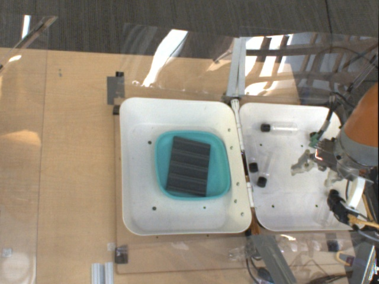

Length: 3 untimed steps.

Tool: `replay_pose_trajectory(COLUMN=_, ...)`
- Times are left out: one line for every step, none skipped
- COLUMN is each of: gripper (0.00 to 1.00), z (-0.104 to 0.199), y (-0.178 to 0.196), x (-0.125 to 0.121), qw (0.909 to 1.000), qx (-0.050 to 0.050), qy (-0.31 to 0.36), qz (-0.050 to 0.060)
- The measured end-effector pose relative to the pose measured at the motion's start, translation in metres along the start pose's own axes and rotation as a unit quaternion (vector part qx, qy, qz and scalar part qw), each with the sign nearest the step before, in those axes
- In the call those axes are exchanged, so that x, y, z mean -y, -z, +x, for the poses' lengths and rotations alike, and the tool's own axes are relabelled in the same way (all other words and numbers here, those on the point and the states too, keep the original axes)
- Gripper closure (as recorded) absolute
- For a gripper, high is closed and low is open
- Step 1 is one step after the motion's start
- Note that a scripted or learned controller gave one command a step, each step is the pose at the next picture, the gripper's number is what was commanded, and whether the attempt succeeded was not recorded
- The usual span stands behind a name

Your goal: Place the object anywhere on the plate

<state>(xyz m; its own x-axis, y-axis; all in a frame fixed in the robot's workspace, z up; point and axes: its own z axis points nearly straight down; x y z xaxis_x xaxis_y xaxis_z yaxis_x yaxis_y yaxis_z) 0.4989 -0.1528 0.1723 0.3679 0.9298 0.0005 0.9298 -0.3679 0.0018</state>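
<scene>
A dark grey ridged block (189,166) lies flat on the teal plate (163,156), which sits in the middle of the left white bin (137,209). The block rests wholly inside the plate's rim, turned slightly clockwise. My gripper (301,164) hangs low over the right side of the right white bin (284,213), well apart from the plate and block. Nothing is visible in it. The grey arm with its orange band (360,123) comes in from the right edge.
In the right bin lie a clear tube with a black cap (276,126) near the back and another clear piece with black ends (258,175) by the left wall. Metal framing and cables (337,206) crowd the right edge. The wooden bench (59,158) spreads out to the left.
</scene>
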Motion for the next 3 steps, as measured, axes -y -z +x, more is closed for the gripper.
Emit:
replay_pose_trajectory(gripper=0.0, z=0.007, y=-0.061, x=0.015, qw=1.0, qx=0.0, qy=0.008, qz=0.0)
replay_pose_trajectory(gripper=0.0, z=0.027, y=-0.083, x=0.021, qw=0.9998, qx=0.0, qy=0.02, qz=-0.004)
replay_pose_trajectory(gripper=0.0, z=0.128, y=0.013, x=0.061, qw=1.0, qx=-0.001, qy=0.002, qz=-0.002)
